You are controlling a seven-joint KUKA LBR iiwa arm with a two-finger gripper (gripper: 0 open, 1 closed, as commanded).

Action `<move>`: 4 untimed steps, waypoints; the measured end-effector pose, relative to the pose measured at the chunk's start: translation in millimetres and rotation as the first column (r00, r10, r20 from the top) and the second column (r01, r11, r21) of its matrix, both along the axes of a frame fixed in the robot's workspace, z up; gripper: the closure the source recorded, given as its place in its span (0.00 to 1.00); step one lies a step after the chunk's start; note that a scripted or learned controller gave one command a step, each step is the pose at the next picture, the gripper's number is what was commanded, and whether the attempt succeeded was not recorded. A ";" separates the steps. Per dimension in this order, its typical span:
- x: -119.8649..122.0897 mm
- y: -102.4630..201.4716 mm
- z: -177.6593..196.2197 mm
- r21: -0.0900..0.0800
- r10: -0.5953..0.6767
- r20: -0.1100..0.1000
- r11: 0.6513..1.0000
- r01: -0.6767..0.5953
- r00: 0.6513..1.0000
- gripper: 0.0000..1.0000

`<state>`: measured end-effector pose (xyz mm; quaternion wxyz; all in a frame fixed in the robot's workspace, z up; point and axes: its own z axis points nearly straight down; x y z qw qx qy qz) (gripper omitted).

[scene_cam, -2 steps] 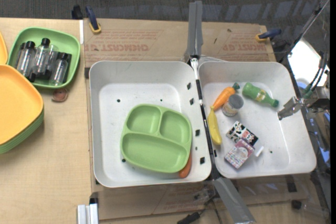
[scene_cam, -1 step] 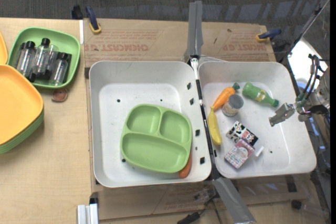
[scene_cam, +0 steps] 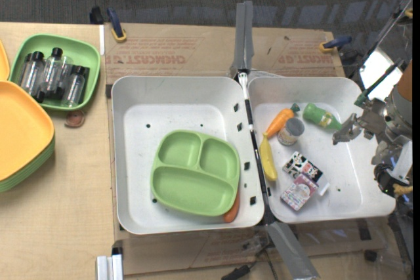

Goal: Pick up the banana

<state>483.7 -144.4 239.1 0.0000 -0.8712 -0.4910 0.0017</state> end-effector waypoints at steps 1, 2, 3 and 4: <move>-5.9 23.7 13.2 0.001 0.112 -0.001 0.994 -0.112 0.994 0.00; -4.2 38.2 10.7 0.002 0.241 -0.001 0.971 -0.241 0.971 0.00; -5.5 94.2 42.8 0.000 0.178 0.000 0.984 -0.178 0.984 0.00; -5.5 140.1 34.2 0.000 0.013 -0.001 1.000 -0.013 1.000 0.00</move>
